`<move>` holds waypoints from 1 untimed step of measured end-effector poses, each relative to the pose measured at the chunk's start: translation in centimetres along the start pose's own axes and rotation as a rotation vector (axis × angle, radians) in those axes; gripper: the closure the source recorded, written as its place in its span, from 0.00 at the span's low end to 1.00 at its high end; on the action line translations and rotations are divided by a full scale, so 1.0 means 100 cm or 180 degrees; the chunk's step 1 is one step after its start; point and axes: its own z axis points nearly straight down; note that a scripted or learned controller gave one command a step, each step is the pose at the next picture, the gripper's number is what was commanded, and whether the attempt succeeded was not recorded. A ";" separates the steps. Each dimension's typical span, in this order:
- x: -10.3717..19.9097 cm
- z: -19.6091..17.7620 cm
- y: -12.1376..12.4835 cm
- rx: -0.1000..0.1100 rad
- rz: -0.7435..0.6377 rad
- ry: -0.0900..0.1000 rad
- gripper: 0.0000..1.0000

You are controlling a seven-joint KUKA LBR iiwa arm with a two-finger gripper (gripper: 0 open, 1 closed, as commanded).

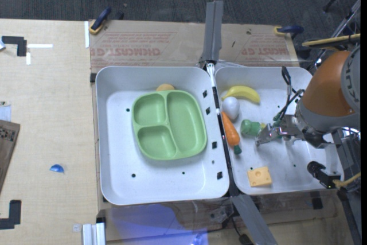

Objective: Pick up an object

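Gripper (265, 137) low in the right bin (298, 172), finger state impossible to tell, just beside the green object (250, 127). Left of that: carrot (231, 131), white egg (230, 105). Above: banana (242, 93). Below: cheese wedge (260, 176).

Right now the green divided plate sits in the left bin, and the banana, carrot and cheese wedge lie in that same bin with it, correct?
Not quite. The green divided plate does sit in the left bin, but the banana, carrot and cheese wedge lie in the right bin, where the end effector is. The camera view shows this.
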 end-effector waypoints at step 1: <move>0.042 -0.001 0.019 -0.0010 -0.0522 -0.0006 0.00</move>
